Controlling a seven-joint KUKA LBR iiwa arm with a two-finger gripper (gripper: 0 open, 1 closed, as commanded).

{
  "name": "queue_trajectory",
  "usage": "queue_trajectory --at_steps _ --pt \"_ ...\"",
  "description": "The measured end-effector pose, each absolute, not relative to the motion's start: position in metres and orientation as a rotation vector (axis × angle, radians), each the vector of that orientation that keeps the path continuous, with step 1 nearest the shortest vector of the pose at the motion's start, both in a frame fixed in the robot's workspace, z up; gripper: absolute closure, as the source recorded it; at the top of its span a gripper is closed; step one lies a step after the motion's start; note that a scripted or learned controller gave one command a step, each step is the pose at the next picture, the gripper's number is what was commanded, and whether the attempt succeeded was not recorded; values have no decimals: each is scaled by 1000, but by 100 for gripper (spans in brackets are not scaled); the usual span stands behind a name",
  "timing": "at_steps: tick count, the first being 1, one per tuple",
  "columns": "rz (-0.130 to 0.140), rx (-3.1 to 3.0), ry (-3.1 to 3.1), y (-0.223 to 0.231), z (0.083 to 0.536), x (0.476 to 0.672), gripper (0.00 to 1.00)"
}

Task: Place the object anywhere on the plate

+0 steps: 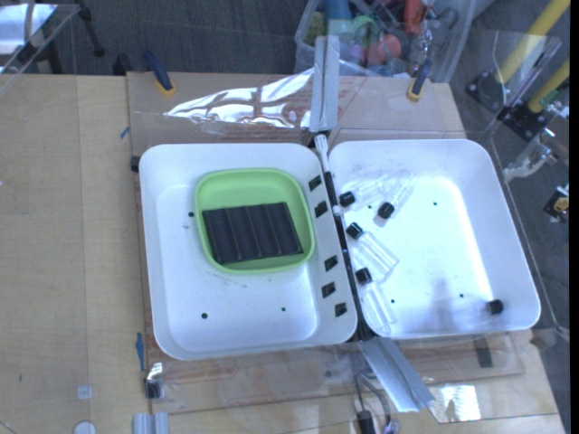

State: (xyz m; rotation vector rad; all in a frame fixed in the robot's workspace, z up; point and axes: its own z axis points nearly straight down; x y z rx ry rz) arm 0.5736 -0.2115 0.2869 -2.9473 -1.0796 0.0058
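A light green square plate (256, 184) sits in the left white bin (181, 319), towards its back. A dark grey rectangular object with lengthwise ridges (251, 232) lies flat on the plate, covering its front half and resting inside its rim.
The right white bin (479, 197) holds several clear tubes with black caps (384, 211) near its left side and a small black piece (494, 306) in its front right corner. Black clips (328, 262) line the wall between the bins. A clear tub of colourful items (389, 12) stands behind.
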Motion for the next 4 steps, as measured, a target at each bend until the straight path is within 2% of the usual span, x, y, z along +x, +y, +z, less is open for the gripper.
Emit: queue_trajectory --at_steps 1,2,3,4 --pt "7 -2997 -928 -215 257 564 0" --pt "3 -3041 -785 -222 385 540 0" --pt "5 -3066 -671 -222 307 549 0" --pt "8 -3090 -545 -221 277 536 0"
